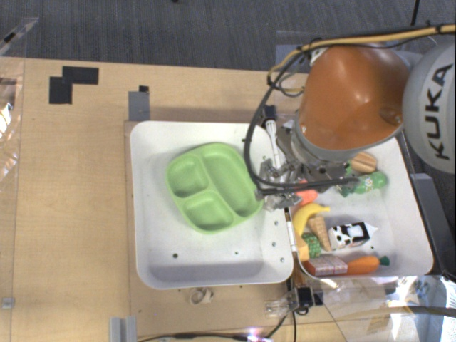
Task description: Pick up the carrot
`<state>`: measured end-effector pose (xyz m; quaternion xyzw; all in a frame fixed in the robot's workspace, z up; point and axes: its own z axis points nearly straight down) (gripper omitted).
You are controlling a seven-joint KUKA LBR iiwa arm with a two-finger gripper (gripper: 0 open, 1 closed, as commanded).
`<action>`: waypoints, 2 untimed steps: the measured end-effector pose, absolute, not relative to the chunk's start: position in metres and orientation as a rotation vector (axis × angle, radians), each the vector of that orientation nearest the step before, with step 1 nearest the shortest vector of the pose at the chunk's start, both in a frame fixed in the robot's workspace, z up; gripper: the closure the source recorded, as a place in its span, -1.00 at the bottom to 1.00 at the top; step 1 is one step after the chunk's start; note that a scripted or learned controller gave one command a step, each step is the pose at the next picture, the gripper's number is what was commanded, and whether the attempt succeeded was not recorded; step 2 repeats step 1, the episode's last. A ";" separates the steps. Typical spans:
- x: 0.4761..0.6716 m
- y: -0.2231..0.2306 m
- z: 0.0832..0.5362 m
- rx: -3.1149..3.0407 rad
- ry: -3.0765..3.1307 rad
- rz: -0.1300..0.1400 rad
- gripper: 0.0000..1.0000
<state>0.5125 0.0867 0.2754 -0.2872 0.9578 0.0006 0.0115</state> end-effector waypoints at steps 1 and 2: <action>0.532 -0.013 0.390 -0.819 3.008 -0.014 1.00; 0.532 -0.013 0.390 -0.819 3.008 -0.014 1.00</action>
